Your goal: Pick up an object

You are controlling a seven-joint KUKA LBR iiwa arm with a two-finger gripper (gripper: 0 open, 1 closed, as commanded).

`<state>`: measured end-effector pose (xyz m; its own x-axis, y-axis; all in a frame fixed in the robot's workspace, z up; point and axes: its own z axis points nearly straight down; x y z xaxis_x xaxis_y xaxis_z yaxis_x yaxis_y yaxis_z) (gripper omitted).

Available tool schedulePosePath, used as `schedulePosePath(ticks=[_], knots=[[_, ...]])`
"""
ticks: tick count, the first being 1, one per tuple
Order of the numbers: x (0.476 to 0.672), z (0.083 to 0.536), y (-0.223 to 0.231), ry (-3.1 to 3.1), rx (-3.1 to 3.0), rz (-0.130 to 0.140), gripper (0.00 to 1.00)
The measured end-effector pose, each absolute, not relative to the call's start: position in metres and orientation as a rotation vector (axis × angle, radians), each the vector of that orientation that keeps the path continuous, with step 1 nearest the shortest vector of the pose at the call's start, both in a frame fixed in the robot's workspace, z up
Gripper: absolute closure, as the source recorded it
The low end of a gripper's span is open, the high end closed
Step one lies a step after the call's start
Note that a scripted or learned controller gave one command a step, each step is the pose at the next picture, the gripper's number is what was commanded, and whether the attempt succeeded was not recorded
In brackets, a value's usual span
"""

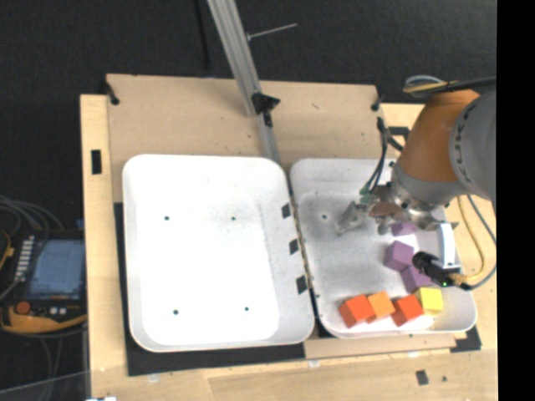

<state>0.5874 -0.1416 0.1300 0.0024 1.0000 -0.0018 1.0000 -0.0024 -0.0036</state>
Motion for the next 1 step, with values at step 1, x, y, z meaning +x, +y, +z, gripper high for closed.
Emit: schedulePosePath(ticks=[1], knots=[[0.5897, 0.1444, -0.1417, -2.213, -2.235, -0.005, 1.00]])
